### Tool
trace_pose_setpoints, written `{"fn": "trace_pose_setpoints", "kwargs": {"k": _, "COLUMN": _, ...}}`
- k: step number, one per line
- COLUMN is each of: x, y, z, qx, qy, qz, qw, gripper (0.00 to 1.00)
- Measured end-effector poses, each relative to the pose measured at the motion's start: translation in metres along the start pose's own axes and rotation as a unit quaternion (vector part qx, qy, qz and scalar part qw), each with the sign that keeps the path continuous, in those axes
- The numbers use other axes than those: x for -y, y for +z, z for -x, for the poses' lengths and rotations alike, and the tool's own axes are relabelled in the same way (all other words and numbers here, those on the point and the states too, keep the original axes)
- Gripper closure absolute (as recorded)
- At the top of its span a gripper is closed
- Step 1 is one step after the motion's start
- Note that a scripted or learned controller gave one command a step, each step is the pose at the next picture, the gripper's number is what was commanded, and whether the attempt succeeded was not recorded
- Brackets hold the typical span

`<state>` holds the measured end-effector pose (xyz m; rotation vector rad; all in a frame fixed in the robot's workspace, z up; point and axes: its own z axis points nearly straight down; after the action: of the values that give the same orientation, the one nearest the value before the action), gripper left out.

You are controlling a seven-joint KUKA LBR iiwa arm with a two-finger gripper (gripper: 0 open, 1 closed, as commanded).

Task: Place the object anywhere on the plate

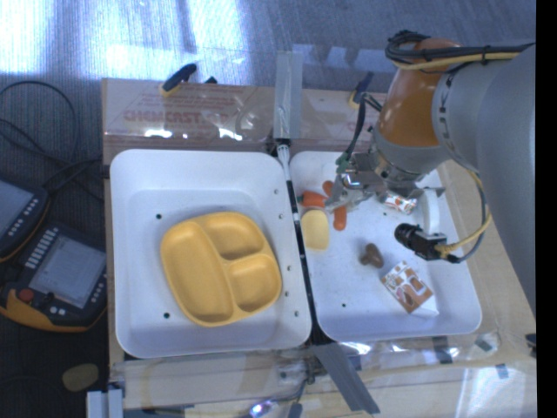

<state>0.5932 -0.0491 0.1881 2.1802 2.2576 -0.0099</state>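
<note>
The yellow plate sits in the left bin. In the right bin, the jaws hang over some small orange carrots. I cannot tell if they grip anything. Nearby lie a pale yellow block, a brown lump and a snack packet.

red lettering on clear plastic sheet behind left bin, too blurred to read; no other text legible.
</note>
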Motion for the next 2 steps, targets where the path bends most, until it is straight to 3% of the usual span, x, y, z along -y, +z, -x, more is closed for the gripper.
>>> {"fn": "trace_pose_setpoints", "kwargs": {"k": 1, "x": 0.071, "y": 0.005, "z": -0.059, "qx": -0.003, "qy": 0.048, "qz": -0.001, "qw": 0.9988, "gripper": 1.0}}
{"fn": "trace_pose_setpoints", "kwargs": {"k": 2, "x": 0.106, "y": 0.005, "z": -0.108, "qx": -0.003, "qy": -0.038, "qz": -0.001, "qw": 0.9993, "gripper": 1.0}}
